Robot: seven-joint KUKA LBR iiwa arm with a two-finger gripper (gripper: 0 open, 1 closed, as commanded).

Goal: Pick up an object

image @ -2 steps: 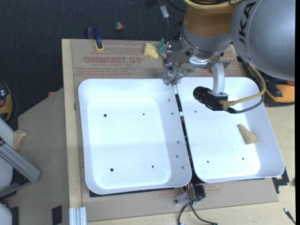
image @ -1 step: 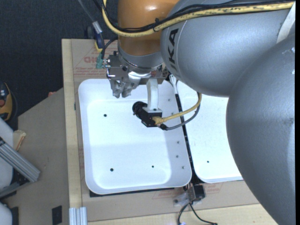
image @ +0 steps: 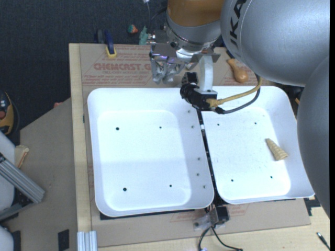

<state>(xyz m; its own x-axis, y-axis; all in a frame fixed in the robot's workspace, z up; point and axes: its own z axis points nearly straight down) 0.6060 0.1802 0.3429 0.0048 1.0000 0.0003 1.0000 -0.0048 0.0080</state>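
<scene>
**Arm parked high at the far edge, cone waiting in the right bin**

Dark carpet is framing a pale wooden bench board (image: 131,67) printed with red lettering, and on it 2 shallow white plastic bins are sitting side by side, touching along a dark seam. Nothing but small black dots is showing on the floor of the left bin (image: 141,156). Lying in the right bin (image: 246,150), near its right wall, is the only loose thing in either bin: a small tan ridged cone-shaped object (image: 276,149), resting on its side with its narrow end pointing to the far left.

To do the pick well, the arm is needing to travel right and toward the near side, centre over the cone, and turn the fingers to close across its narrow width, not along its taper. My judgement is that the wall close by is leaving little room on that side, so a straight descent is looking safest.

Reaching in from the right, the grey KUKA arm (image: 277,30) is carrying its orange band (image: 193,7) over the far edge of the bench. Below it, the 2-finger gripper (image: 166,69) is hanging above the board just beyond the left bin's far rim, well apart from the cone. Whether it is open or closed I cannot tell; nothing is visibly held.
</scene>
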